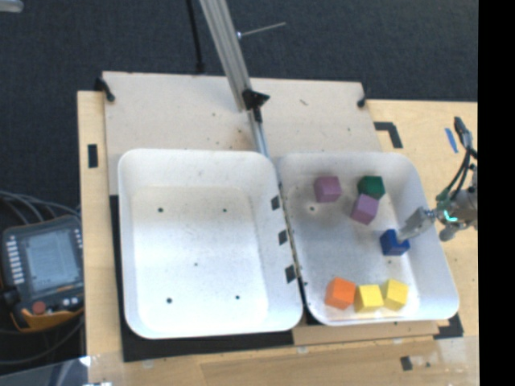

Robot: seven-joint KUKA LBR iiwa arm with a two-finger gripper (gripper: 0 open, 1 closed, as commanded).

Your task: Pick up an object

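Right bin [418,175] holds seven blocks: two purple blocks [327,188] [364,207] and green block [371,186] near far edge; blue block [393,242] by right edge; orange block [340,293] and two yellow blocks [369,297] [396,293] in row along near edge. Left bin [201,244] beside it, walls touching. Gripper [417,223] reaches over right rim, just beside blue block, possibly touching; grip state cannot be told. Aluminium rail [228,43] slants over bench's far edge. Pendant [42,264] left of bench.

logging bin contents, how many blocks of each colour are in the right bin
purple: 2
yellow: 2
green: 1
blue: 1
orange: 1
total: 7
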